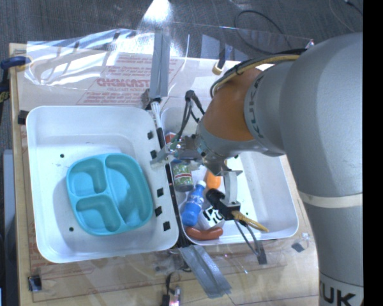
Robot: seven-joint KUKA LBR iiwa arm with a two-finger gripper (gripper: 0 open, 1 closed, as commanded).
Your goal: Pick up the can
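Observation:
The can [182, 174] is a small tin with a green and dark label. It lies at the left edge of the right bin [277, 190], against the divider between the bins. My gripper [180, 153] hangs below the orange-banded wrist [233, 110], just behind and above the can. The wrist and its cables cover most of the gripper. I cannot see whether anything is between it and the can.
Beside the can lie a blue bottle [192, 204], an orange item [212, 177], a black-and-white item [215, 215], a sausage [204, 233] and a yellow-handled tool [247, 220]. The left bin [45, 139] holds a blue divided plate [107, 194]. Clear plastic sheeting [102, 62] lies behind the bins.

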